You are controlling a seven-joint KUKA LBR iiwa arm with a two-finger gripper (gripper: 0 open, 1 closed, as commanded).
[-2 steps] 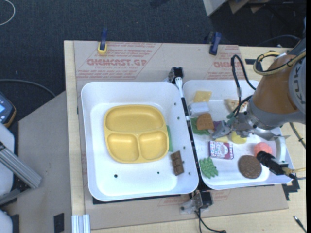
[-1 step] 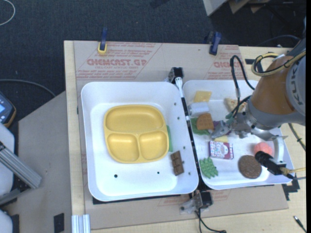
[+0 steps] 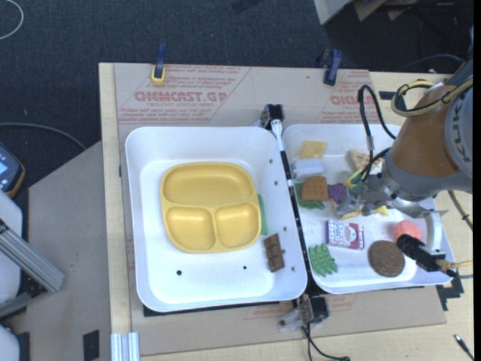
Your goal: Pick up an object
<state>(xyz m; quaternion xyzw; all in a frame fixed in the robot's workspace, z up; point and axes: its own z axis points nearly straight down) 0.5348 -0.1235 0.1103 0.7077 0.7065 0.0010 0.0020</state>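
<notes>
Toys [image 3: 344, 234] crowd right bin [image 3: 319, 280]; yellow tray [image 3: 210, 205] in left bin [image 3: 143, 224]; hand [image 3: 359, 201] state unclear.

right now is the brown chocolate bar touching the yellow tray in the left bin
Apart. The camera view shows a strip of white bin floor between the chocolate bar and the yellow tray.

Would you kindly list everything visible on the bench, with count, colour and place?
Shallow plastic bins: two, white, side by side on the bench.
Three-compartment plastic tray: one, yellow, left bin.
Ridged chocolate-bar piece: one, brown, left bin, front right.
Small printed carton: one, pink and white, right bin.
Round cookie: one, brown, right bin, front.
Leafy plastic piece: one, green, right bin, front left.
Flat block: one, pale yellow, right bin, back.
Clamps: two, blue, back edge.
Arm: one, grey and orange, over the right bin.
Gripper: one, dark, low among the toys.
</notes>
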